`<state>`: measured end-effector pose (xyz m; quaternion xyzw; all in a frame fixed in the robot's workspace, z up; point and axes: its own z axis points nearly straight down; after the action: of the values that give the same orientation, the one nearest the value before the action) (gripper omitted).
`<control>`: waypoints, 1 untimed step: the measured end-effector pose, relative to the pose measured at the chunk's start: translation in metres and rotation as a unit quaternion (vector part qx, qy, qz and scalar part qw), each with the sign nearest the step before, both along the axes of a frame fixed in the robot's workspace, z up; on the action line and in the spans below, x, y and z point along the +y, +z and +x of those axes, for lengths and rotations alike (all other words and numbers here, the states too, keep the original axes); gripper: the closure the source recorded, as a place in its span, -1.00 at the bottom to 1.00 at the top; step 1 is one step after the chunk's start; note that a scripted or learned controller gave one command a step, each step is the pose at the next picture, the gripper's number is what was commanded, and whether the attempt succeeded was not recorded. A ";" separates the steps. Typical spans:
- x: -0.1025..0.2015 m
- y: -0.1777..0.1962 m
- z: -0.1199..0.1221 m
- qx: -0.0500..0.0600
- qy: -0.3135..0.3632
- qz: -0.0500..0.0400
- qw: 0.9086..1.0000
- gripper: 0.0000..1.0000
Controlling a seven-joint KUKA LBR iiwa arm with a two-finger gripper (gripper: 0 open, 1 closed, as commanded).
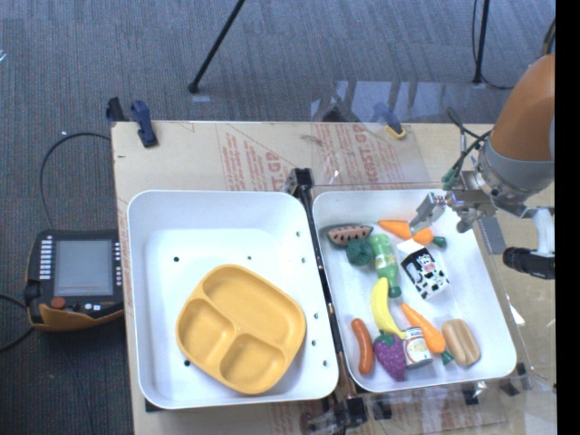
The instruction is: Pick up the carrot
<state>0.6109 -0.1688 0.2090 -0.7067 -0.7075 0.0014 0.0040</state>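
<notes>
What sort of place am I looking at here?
Most likely a robotics lab or test room: a robot arm reaches over two white bins of toy food, a handheld control pendant lies on the carpet, and tripod legs stand behind the bench.

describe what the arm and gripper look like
The arm has a rounded orange band above a grey wrist section. Thin dark cables loop beside the wrist. The gripper is a small grey metal assembly with two slim fingers.

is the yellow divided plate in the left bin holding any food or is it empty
Empty. The yellow plate shows three bare compartments in the left bin; the toy food all lies in the right bin.
</notes>
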 end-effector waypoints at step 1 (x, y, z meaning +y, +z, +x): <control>-0.007 -0.068 0.025 0.003 -0.101 0.000 0.995 -1.00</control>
<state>0.6355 -0.1760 0.1414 -0.7745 -0.6326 0.0034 0.0063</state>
